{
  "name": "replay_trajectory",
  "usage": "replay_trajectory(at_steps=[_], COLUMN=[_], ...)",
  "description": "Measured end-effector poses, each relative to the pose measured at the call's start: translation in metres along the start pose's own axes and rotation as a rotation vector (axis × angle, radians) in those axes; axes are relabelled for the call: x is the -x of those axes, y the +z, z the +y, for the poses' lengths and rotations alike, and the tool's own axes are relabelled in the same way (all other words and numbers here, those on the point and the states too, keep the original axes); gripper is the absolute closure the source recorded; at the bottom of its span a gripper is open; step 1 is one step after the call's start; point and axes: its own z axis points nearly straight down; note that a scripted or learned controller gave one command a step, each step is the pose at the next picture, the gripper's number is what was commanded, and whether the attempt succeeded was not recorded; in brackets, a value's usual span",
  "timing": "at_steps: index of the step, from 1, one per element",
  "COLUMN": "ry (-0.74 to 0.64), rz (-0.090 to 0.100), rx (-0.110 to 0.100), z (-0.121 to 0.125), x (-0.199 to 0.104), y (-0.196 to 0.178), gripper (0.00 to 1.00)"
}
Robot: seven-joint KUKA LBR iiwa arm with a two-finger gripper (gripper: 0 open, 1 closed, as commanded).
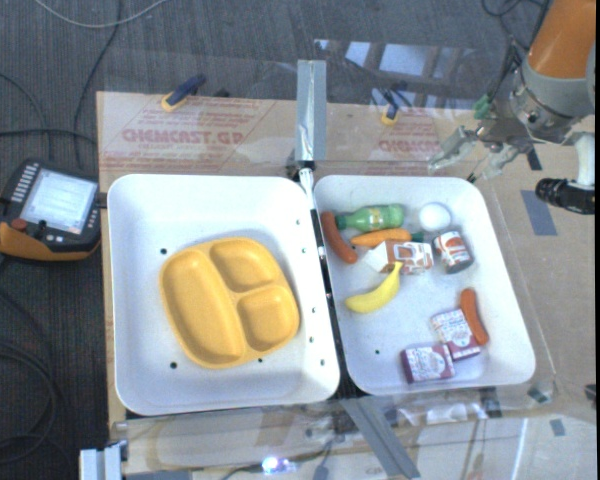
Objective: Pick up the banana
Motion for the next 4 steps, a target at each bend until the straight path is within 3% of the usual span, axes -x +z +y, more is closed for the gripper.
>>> replay_trajectory(at_steps=[1,2,3,4], ry=[-0.528,-0.663,-0.662,-0.662], rz=[0.0,-0.009,-0.011,-0.01], rx=[0.001,0.014,0.021,0.021], z=[-0.032,-0.079,-0.077,-0.077], x=[-0.041,-0.054,-0.054,-0.054], y=[0.126,0.179,0.168,0.168], gripper=[0.0,0.0,1.0,0.0])
